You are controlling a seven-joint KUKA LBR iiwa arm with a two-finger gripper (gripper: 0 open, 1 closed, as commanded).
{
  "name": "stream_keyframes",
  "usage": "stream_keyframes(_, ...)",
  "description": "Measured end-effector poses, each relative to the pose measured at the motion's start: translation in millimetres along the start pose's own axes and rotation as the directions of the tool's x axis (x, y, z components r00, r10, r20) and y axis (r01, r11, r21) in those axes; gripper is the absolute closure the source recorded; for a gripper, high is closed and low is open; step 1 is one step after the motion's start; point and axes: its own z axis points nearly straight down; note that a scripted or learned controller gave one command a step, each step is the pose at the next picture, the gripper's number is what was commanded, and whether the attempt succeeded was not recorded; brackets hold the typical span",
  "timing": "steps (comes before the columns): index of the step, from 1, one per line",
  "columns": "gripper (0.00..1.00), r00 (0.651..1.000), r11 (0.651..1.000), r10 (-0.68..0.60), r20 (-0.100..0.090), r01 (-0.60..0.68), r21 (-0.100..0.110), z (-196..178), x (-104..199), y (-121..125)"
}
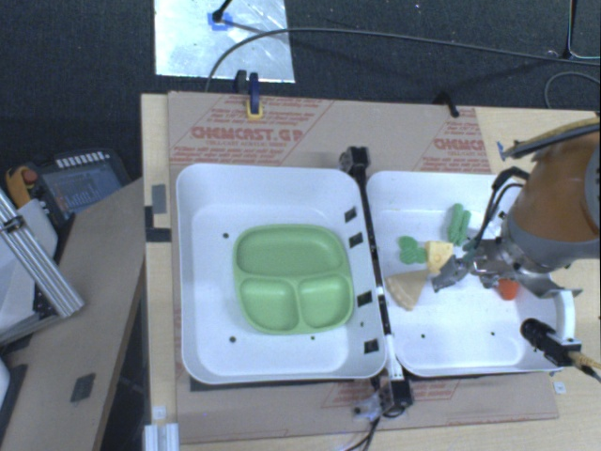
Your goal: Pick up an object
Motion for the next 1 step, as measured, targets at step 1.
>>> stream_keyframes(1, 0.00, 1.000, 1.000, 0.001, 0.001, -0.001, -0.001, 57.8, -8.5, 1.8)
